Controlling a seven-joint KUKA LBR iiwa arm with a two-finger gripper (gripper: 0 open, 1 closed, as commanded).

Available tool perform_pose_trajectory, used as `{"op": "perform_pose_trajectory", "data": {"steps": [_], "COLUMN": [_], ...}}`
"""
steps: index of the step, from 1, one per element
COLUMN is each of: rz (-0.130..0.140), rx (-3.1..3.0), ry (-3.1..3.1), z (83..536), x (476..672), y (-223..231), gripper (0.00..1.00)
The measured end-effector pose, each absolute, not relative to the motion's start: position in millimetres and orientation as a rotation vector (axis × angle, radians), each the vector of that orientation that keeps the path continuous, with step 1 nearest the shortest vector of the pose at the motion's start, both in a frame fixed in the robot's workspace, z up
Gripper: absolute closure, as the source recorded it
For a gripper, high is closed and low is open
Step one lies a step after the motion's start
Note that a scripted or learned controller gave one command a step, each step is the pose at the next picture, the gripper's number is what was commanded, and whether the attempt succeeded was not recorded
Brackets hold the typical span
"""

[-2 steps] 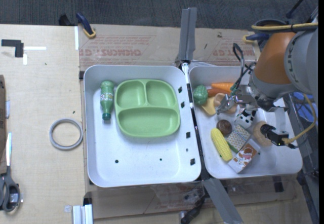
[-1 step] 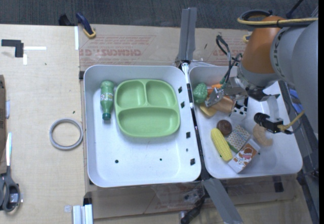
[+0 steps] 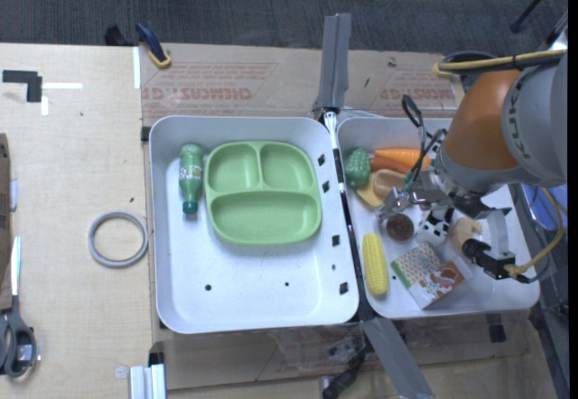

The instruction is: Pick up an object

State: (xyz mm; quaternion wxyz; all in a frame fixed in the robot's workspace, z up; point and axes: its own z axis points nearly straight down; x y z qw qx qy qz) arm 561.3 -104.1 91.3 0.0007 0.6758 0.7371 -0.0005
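My gripper (image 3: 404,201) hangs low in the right bin (image 3: 506,293), under the grey arm with its orange band (image 3: 483,122). It sits just above a small brown round object (image 3: 398,227) and right beside a tan piece (image 3: 384,184). Around it lie an orange carrot (image 3: 397,158), a green broccoli-like item (image 3: 358,167), a yellow corn cob (image 3: 374,264), a printed packet (image 3: 429,273), a black-and-white item (image 3: 436,224) and a beige item (image 3: 465,228). I see nothing lifted off the bin floor.
The left bin (image 3: 253,298) holds a green divided plate (image 3: 263,191) and a green bottle (image 3: 190,176). On the bench to the left lie a tape ring (image 3: 117,237) and scissors (image 3: 16,338). A divider wall (image 3: 341,208) separates the bins.
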Motion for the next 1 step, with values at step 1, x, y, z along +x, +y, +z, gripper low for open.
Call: {"op": "perform_pose_trajectory", "data": {"steps": [1], "rz": [-0.001], "rx": [2.187], "ry": [2.257], "z": [90.4], "x": [509.7], "y": [-96.3], "gripper": [0.00]}}
